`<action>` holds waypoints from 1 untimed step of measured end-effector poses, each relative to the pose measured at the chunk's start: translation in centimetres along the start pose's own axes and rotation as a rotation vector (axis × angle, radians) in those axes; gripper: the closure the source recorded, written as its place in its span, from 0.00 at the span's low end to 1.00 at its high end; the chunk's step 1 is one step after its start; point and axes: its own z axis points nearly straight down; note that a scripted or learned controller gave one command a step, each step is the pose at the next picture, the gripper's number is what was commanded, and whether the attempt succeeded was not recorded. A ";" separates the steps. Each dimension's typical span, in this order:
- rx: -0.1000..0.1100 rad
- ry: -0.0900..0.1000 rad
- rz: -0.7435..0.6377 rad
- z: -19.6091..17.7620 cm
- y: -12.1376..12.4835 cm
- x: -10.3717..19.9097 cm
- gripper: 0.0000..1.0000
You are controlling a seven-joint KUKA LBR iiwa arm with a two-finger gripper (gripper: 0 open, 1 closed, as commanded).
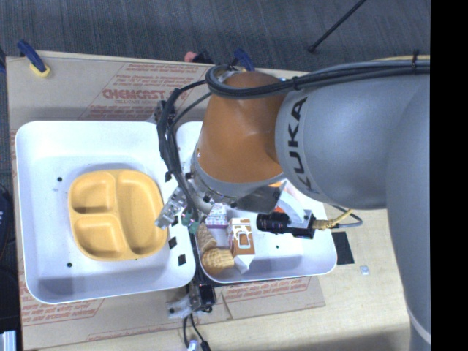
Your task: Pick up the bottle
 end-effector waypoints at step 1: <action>0.001 0.001 -0.221 5.1 1.0 0.8 1.00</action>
